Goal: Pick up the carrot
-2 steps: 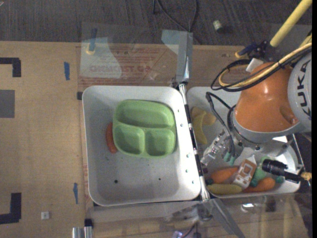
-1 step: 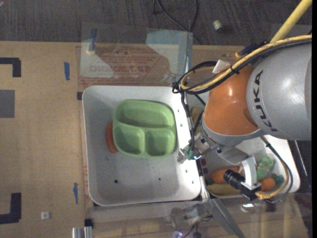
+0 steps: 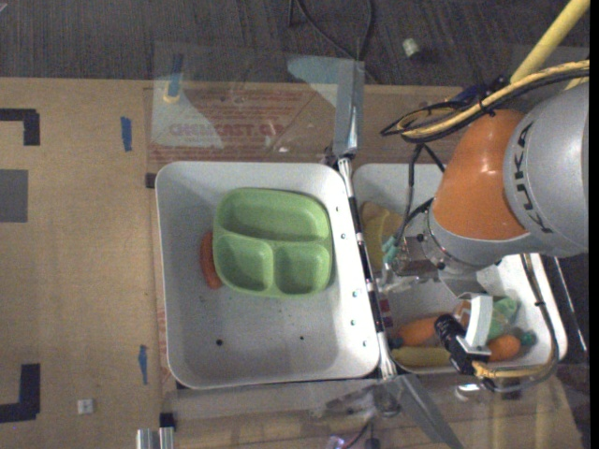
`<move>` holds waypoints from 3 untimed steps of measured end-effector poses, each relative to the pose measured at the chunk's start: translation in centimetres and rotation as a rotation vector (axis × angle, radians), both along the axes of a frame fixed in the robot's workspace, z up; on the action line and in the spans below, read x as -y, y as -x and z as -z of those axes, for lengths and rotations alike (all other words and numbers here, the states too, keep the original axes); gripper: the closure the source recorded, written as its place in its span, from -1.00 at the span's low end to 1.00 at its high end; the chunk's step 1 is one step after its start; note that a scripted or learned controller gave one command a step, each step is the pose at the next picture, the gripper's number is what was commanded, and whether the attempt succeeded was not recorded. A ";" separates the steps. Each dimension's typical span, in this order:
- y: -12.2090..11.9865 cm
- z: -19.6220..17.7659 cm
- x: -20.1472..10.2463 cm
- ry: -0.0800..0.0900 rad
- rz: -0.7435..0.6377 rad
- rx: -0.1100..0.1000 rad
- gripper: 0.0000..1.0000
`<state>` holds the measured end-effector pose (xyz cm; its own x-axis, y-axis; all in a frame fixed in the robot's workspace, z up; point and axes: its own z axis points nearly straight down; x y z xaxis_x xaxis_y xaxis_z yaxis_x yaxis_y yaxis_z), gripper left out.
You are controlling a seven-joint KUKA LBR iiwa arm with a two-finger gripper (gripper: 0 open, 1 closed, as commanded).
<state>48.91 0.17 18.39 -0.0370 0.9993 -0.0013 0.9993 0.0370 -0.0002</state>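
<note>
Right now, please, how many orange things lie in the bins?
3 orange things: one beside the green plate, left bin; two in the right bin; arm may hide more.

A brown bench [image 3: 84,279] is pictured from above, with two shallow white bins, the left bin [image 3: 173,279] and the right bin [image 3: 529,283], set side by side on it. Blue tape strips [image 3: 125,134] and black corner marks [image 3: 25,126] are stuck down left of them — a clear sheet [image 3: 234,120] is laid behind.

Green tray [image 3: 271,215] reads as smooth, matt plastic; the white bin [image 3: 262,335] beneath it is smooth plastic, faintly glossy; the table [image 3: 75,279] left of it is matt, cardboard-brown.
</note>
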 end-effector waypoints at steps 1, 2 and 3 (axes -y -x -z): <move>-4.4 -1.7 -2.1 0.000 -0.120 0.001 1.00; 1.1 -1.3 -7.1 -0.002 -0.142 -0.003 1.00; 1.0 -0.2 -6.9 -0.001 0.138 -0.004 1.00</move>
<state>47.87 7.06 18.60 0.1011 0.9949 -0.0008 0.9949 -0.1011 -0.0040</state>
